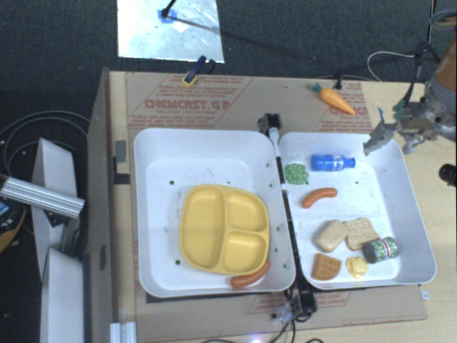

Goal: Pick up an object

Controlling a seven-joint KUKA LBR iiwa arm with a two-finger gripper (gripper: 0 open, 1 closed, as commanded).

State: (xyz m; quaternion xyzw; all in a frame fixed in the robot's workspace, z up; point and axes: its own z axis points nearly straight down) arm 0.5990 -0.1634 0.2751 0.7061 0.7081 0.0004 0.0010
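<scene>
Bench (214,98): brown printed cardboard on dark carpet.
Right bin (410,213): glossy white (toy food, blue bottle (332,163) near its top).
Gripper (395,138): frame's right edge, fingers apart, holding nothing.

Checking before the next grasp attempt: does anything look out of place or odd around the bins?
Yes. A toy carrot lies on the cardboard beyond the right bin, outside both bins. In the left bin, a sausage sits against the yellow tray's near edge, not in a compartment. Nothing looks spilled or damaged.
</scene>
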